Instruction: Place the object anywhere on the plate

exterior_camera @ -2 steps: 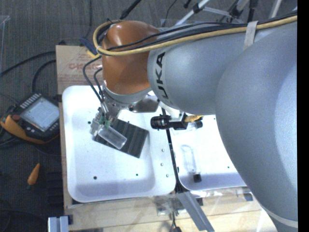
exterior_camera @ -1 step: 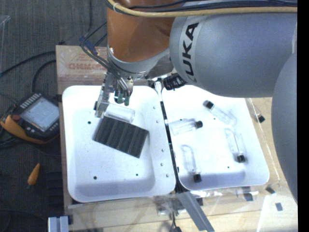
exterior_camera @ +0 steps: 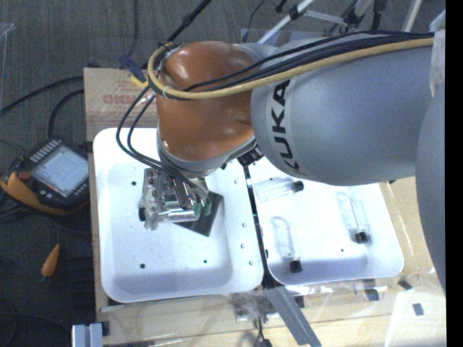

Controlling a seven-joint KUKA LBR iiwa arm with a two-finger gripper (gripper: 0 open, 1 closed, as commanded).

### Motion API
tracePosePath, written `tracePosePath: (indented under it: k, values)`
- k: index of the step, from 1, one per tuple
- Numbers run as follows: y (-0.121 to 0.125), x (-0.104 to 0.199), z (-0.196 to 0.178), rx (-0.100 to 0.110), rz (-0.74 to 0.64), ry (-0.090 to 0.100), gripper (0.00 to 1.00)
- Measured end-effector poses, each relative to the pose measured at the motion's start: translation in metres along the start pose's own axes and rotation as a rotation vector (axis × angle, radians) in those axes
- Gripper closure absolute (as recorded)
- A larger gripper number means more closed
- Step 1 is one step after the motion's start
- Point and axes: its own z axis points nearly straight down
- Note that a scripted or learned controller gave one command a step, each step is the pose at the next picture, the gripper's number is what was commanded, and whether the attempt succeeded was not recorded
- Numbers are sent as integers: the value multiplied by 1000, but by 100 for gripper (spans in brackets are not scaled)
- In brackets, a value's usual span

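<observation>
**On the bench: two white bins, three tubes, one arm**

At the near edge of the bench (exterior_camera: 402,201), two shallow white bins sit side by side, their inner rims touching.

Right bin (exterior_camera: 325,262), at the view's right: three clear tubes with black caps, each apart from the others. The nearest tube (exterior_camera: 284,244) lies towards the front, cap forward. The outer tube (exterior_camera: 352,219) lies further towards the view's right, cap also forward. The farthest tube (exterior_camera: 278,188) lies crosswise near the back, just beside the inner rim. Which of these the task means cannot be told.

Left bin (exterior_camera: 123,266): the gripper (exterior_camera: 168,207) reaches down over the middle of its floor. Whether the jaws are wide or narrow cannot be told, and nothing is seen between them.

Above: the grey arm (exterior_camera: 347,114), its orange band (exterior_camera: 202,100) over the left bin.

Beyond the bins: a cardboard sheet (exterior_camera: 108,96). Off the bench at the view's left: a handheld control unit (exterior_camera: 54,176) with a screen.
</observation>
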Motion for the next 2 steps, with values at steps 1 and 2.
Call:
tracePosePath:
  k: [1, 2]
  values:
    - [-10, -46, 43, 1, -88, -1, 100]
    - [-13, -67, -101, 1, -119, -5, 100]
